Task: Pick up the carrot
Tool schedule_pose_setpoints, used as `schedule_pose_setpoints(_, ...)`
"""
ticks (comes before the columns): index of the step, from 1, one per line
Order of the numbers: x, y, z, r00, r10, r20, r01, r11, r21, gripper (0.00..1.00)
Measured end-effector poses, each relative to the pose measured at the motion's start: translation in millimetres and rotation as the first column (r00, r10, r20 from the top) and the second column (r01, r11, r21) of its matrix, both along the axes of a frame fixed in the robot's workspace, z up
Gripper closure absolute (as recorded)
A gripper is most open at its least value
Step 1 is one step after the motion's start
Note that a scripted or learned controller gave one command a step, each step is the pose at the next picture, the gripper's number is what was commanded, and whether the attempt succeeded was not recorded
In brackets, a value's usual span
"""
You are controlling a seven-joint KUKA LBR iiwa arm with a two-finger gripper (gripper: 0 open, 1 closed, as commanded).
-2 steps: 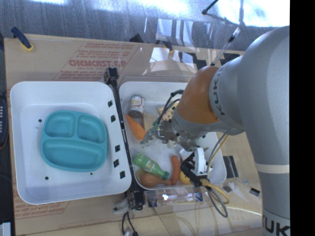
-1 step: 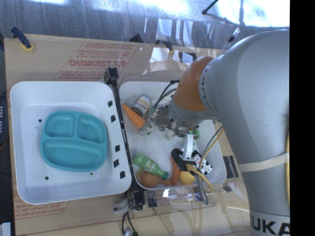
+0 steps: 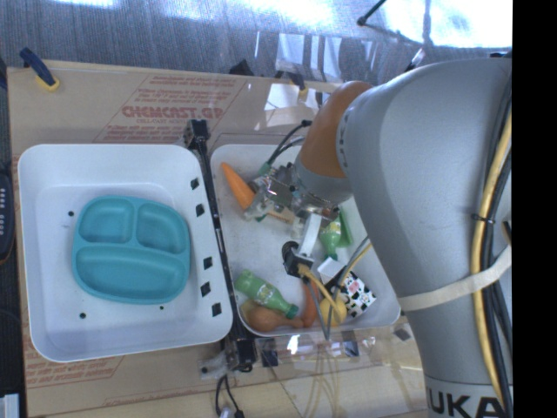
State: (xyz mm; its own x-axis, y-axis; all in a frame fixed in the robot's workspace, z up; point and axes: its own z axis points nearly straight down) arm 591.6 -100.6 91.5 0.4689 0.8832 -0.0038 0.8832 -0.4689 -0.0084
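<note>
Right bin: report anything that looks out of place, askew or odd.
Nothing spilled or broken. The right bin is cluttered: the carrot lies tilted near the top left wall, beside the gripper, and a green bottle lies on its side among toys at the bottom. The blue tray sits flat in the left bin.

Carrot (image 3: 237,186): orange, tapered, short and stubby. Lies flat on the floor of the right white bin (image 3: 261,249), in its far left corner, just beside the left wall. Long axis runs diagonal, one end toward the far left corner, the other toward the bin's middle. Near-right end sits right at the tool (image 3: 265,197), which is down at that spot; can't tell if they touch or if the carrot is gripped. Surface looks smooth, uniform orange, no visible greens. Well apart from the clutter of items at the bin's near end.
</note>
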Motion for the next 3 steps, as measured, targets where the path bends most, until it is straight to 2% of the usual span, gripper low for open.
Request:
schedule_pose_setpoints(1,48.5,1.6,0.4,0.999,0.041,0.002,-0.041,0.999,0.004,0.0)
schedule_pose_setpoints(2,55.7,3.5,-3.9,0.906,-0.421,-0.038,0.421,0.907,-0.007,0.0)
schedule_pose_setpoints(3,58.1,5.8,33.5,0.846,-0.533,-0.002,0.533,0.846,-0.003,0.0)
